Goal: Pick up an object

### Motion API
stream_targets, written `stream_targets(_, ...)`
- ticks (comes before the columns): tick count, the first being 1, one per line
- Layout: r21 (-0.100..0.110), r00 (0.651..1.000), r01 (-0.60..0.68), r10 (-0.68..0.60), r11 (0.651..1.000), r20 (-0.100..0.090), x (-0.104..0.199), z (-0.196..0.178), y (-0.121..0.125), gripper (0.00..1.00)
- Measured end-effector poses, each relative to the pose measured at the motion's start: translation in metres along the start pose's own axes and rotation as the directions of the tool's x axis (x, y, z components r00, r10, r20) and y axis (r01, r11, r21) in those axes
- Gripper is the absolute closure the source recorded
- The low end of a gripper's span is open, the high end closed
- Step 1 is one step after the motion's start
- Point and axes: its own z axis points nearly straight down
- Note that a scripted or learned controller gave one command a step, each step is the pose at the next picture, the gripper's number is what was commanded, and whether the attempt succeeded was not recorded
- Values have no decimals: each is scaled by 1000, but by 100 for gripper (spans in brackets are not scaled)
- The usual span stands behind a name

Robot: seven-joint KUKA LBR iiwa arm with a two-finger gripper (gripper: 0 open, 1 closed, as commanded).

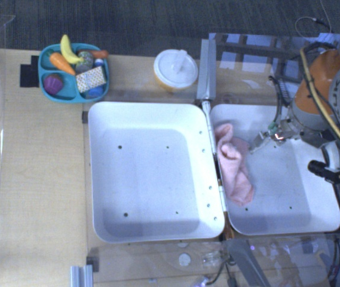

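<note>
Nearest, along the bottom of the frame, the bench (32,220) shows bare wood at lower left, with some small clear bits by the bins' lower edge. Above that the two white bins sit side by side. The left bin (149,172) fills the frame's middle. The right bin (289,190) holds a pink cloth (234,166), crumpled and lying along the bin's left wall, in the centre-right of the frame.

Right of the cloth, apart from it, the gripper (264,141) hangs over the right bin's upper part, its thin fingers pointing left toward the cloth with nothing between them; whether they are spread or closed I cannot tell. The arm (331,94) enters at the upper right.

Farther back, a white lidded cup (176,69) stands at top centre, and a blue tray (68,73) of toy food sits at upper left.
</note>
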Motion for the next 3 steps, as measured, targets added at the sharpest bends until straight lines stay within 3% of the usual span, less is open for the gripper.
stream_targets(1,14,994,111,-111,994,1,40,1,55,0)
stream_targets(2,11,995,103,-103,995,-14,-2,-1,44,0)
stream_targets(3,1,985,170,-170,985,-1,24,-64,15,0)
